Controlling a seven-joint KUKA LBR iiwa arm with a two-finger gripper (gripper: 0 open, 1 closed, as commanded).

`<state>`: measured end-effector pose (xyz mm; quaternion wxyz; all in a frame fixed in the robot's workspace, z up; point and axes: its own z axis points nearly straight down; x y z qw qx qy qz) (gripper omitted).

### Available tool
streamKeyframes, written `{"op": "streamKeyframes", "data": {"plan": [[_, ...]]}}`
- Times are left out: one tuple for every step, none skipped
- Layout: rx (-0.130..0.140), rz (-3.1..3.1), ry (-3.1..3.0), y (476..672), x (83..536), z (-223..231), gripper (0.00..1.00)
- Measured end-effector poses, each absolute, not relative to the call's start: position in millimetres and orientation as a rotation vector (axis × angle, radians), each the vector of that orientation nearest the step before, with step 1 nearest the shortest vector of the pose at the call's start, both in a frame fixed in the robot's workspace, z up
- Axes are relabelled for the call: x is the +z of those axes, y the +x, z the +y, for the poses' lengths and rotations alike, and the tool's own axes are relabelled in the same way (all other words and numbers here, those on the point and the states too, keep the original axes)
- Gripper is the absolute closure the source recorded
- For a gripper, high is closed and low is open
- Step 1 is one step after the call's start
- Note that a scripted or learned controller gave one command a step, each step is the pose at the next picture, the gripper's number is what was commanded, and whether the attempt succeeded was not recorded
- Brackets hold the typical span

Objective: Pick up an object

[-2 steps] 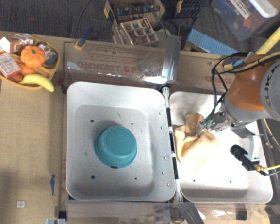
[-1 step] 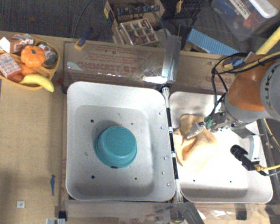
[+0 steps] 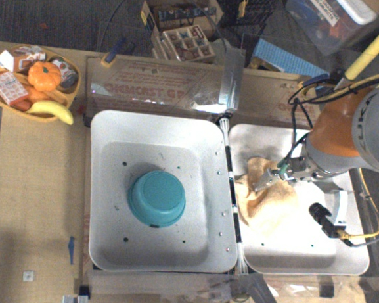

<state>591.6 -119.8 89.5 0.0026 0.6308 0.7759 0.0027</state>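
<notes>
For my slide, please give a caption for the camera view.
Gripper low over a tan cloth in the right bin; teal bowl in the left bin.

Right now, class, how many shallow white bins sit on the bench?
2: the left shallow white bin holds a teal bowl; the right shallow white bin holds a tan cloth.

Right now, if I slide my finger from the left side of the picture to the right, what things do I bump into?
Basket of toy food → teal bowl in the left bin → tan cloth in the right bin → gripper at the cloth's upper edge → the arm's orange band.
</notes>
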Motion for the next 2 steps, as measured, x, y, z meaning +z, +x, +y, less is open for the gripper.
{"op": "streamKeyframes", "data": {"plan": [[0.014, 2.429, 1.978, 592.8, 100.7, -120.7, 1.0], [0.014, 2.428, 1.978, 592.8, 100.9, -120.8, 0.0]]}}
